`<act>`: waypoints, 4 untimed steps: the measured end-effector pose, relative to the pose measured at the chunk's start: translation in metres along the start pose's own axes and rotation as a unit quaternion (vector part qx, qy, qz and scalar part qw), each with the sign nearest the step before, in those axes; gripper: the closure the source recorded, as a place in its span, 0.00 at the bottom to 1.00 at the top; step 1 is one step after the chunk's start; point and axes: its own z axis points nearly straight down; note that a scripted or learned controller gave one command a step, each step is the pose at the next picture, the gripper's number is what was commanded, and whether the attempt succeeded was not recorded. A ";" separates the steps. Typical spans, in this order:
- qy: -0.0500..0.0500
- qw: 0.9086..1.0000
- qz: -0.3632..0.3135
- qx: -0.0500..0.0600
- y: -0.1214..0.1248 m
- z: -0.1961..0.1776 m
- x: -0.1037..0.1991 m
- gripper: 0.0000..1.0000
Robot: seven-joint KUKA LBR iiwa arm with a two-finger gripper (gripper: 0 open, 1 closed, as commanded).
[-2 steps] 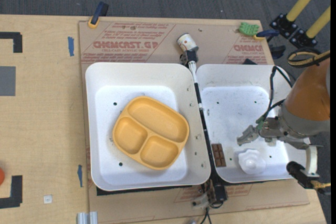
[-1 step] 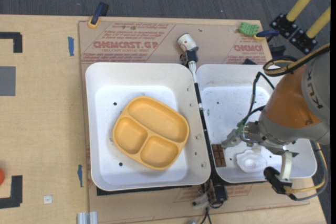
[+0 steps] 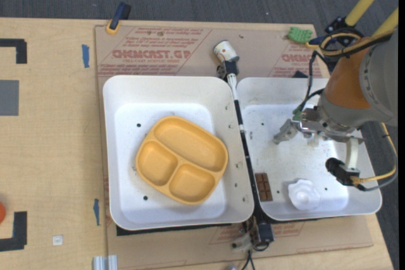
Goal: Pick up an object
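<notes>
My gripper (image 3: 296,135) hangs over the upper middle of the right bin (image 3: 361,204), below the grey wrist with its orange band. It is open, with only bare white bin floor between the fingers. A small brown chocolate-like bar (image 3: 262,186) lies at the front left of that bin, against the left wall. A white lumpy object (image 3: 304,194) sits to the right of the bar, near the front wall. Both lie in front of the gripper and apart from it.
The left bin (image 3: 120,136) holds a yellow three-compartment plate (image 3: 182,159). A white and black device (image 3: 225,55) stands behind the seam between the bins. Cables (image 3: 347,169) loop from the wrist over the right bin's right side.
</notes>
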 end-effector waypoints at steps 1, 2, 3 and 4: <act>0.000 1.000 0.003 0.001 -0.090 0.000 -0.013 0.00; 0.002 0.981 0.192 0.002 -0.043 0.001 -0.056 0.00; 0.012 0.993 0.118 0.008 0.006 0.001 -0.056 0.00; 0.013 0.998 0.054 0.004 0.105 -0.001 -0.044 0.00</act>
